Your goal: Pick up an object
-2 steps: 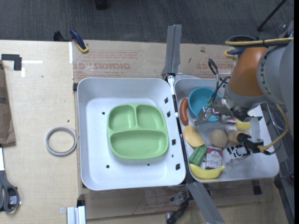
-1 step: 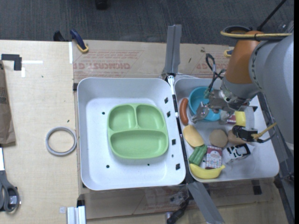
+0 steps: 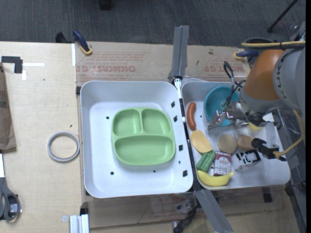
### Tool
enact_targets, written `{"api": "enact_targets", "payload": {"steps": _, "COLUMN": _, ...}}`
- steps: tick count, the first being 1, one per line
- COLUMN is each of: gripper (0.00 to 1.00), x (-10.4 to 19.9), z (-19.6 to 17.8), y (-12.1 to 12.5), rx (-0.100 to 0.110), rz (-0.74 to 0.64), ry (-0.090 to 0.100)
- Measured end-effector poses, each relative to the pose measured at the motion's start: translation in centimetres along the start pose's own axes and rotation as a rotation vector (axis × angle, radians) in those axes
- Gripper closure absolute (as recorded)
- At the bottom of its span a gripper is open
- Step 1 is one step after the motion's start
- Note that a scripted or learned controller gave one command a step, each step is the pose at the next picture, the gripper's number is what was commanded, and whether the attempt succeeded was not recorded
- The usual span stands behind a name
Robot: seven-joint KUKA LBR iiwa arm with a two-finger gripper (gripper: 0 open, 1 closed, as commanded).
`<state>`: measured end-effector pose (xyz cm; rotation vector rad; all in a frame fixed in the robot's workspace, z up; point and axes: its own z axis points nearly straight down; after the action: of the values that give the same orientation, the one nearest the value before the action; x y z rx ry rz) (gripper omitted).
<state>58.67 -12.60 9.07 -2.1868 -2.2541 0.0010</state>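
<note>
Pale wooden bench (image 3: 39, 91), with dark grey carpet (image 3: 136, 6) behind it along the top. Had a sheet of printed cardboard (image 3: 124, 62) tucked under the two white bins. Loose bench stuff off to the left: a ring of tape (image 3: 63, 146), a brown paper bag (image 3: 6, 113) at the very edge, scissors (image 3: 9, 205) down in the corner, and a blue clamp (image 3: 82, 41) up at the cardboard's corner.

Left bin (image 3: 92, 154) held just a green divided plate (image 3: 143, 136), sat roughly in the middle. Right bin (image 3: 272, 176) was the crowded one: blue bowl (image 3: 216, 101) at the far end, red sausage (image 3: 191, 115) along the wall next to the divider, yellow slice (image 3: 200, 141) below that, then a green cucumber (image 3: 206, 160), a small red and white box (image 3: 222, 164) and a banana (image 3: 215, 178) at the near edge. Also a round tan lump (image 3: 227, 142) near the middle of that bin.

Arm (image 3: 272, 81) reached in from the right, orange band and all. Gripper (image 3: 218, 120) hung at the near rim of the blue bowl, just beside the sausage and just above the tan lump. Couldn't tell whether the claw was open or closed, too much metal clutter there. Nothing visibly held. All the pickable bits lay in the bin, most of them below the claw toward the near edge.
</note>
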Motion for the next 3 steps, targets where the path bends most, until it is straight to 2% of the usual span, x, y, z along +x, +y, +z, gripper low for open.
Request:
{"api": "enact_targets", "payload": {"steps": 1, "gripper": 0.0, "x": -0.6, "z": 0.5, "y": 6.2, "rx": 0.034, "rz": -0.119, "ry": 0.005}}
{"api": "enact_targets", "payload": {"steps": 2, "gripper": 0.0, "x": -3.0, "z": -4.6, "y": 0.3, "rx": 0.004, "rz": -0.259, "ry": 0.001}}
{"api": "enact_targets", "payload": {"steps": 3, "gripper": 0.0, "x": -5.0, "z": -0.5, "y": 6.8, "rx": -0.008, "rz": -0.192, "ry": -0.001}}
